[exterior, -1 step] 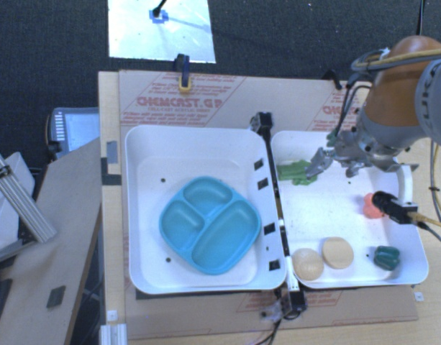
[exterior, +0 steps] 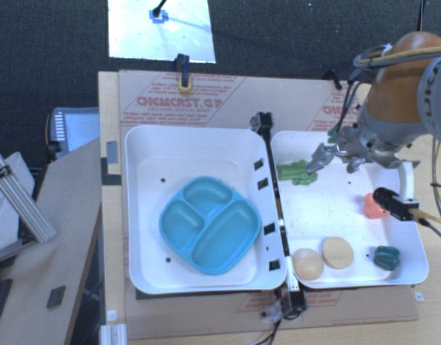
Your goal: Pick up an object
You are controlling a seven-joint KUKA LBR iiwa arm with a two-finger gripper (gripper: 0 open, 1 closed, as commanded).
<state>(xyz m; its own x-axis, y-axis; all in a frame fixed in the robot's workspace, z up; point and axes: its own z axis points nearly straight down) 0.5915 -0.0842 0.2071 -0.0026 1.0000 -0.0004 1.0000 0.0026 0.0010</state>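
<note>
Over the right bin [exterior: 411,261], the gripper [exterior: 322,158] touches a green object [exterior: 298,172]; its grasp is unclear.

A pale wooden bench [exterior: 108,121] carries a sheet of printed cardboard [exterior: 206,99], and on that sheet two shallow white bins sit side by side, touching along their inner edges. The left bin [exterior: 144,192] and the right bin [exterior: 414,257] meet at a row of black clips [exterior: 267,192]. A yellow clamp [exterior: 184,74] grips the cardboard's far edge.
</note>
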